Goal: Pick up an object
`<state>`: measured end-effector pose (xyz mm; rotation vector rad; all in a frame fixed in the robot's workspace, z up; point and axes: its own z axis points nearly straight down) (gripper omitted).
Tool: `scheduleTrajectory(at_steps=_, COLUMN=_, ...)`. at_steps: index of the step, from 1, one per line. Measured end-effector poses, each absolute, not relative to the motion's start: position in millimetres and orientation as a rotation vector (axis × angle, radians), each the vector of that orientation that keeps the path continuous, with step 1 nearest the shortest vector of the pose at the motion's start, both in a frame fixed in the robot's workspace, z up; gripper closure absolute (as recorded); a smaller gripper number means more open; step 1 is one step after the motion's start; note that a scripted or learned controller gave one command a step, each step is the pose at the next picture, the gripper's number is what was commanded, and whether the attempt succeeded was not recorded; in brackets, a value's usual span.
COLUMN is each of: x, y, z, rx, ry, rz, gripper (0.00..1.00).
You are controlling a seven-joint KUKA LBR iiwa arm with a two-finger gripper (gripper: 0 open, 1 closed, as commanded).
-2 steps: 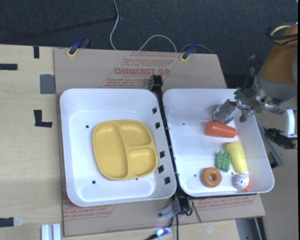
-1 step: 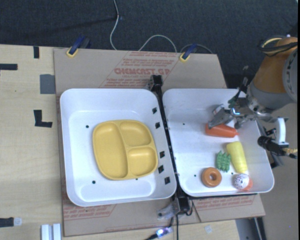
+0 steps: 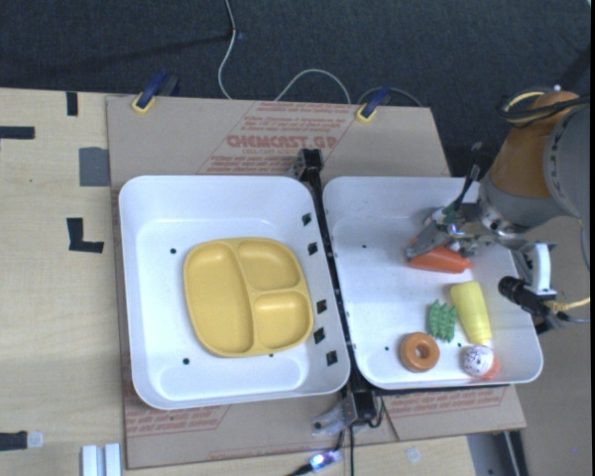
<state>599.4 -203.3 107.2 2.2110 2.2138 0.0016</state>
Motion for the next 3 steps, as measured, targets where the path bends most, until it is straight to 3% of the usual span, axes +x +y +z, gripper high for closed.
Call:
scheduleTrajectory(at_steps=1, x=601.0, y=-203.8, z=85.7, rx=2.215, ry=2.219, rz=-0.001, gripper=0.0)
scheduleTrajectory(at_steps=2, x=601.1, y=-203.1, z=96.5, rx=2.214, ry=2.22, rz=0.0, gripper=1.0)
scheduleTrajectory(at_steps=3, x=596.4, y=-197.3, z=141.0, rx=2.22, ry=2.223, rz=0.001, gripper=1.0)
